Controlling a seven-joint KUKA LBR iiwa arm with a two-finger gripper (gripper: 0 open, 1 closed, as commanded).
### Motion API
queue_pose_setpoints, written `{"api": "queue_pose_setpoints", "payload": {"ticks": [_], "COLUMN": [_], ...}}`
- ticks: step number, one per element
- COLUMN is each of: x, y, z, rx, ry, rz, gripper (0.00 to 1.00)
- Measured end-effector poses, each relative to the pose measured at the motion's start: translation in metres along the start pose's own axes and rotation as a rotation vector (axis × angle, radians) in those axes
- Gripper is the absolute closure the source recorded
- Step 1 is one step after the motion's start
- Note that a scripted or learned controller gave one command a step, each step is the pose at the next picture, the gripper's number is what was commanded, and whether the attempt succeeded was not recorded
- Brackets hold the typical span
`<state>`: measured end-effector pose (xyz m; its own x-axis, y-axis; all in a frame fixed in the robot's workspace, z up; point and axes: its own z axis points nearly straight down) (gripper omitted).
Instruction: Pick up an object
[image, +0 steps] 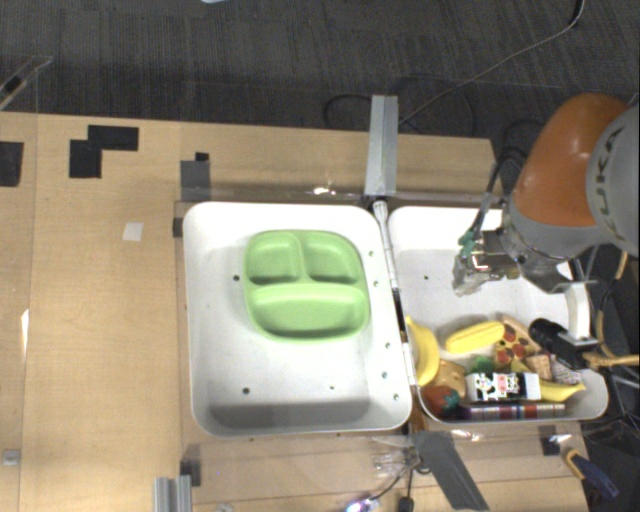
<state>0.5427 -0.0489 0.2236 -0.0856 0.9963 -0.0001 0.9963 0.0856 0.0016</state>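
Yellow plastic banana (474, 337): judged light, stiff, slippery; best gripped across its middle. Gripper (470, 281) hovers above; finger state cannot be told.

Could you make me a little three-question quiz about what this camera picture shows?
1. True or false: the green divided plate lies in the left bin.
2. Where is the pile of objects? A) far end of the right bin B) near end of the right bin C) on the bench
3. Fill in: the gripper hangs over the ____ bin.

Key: 1 true; 2 B; 3 right.
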Motion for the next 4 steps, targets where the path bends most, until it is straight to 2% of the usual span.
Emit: {"api": "queue_pose_setpoints", "payload": {"ticks": [1,2,3,4], "x": [0.0,-0.058,-0.056,-0.004], "y": [0.0,-0.049,-0.048,0.013], "z": [0.0,0.13,0.119,0.039], "rx": [0.0,-0.002,-0.004,0.001], "ry": [0.0,0.0,0.004,0.0], "rz": [-0.001,0.072,0.067,-0.014], "gripper": [0.0,0.0,1.0,1.0]}}
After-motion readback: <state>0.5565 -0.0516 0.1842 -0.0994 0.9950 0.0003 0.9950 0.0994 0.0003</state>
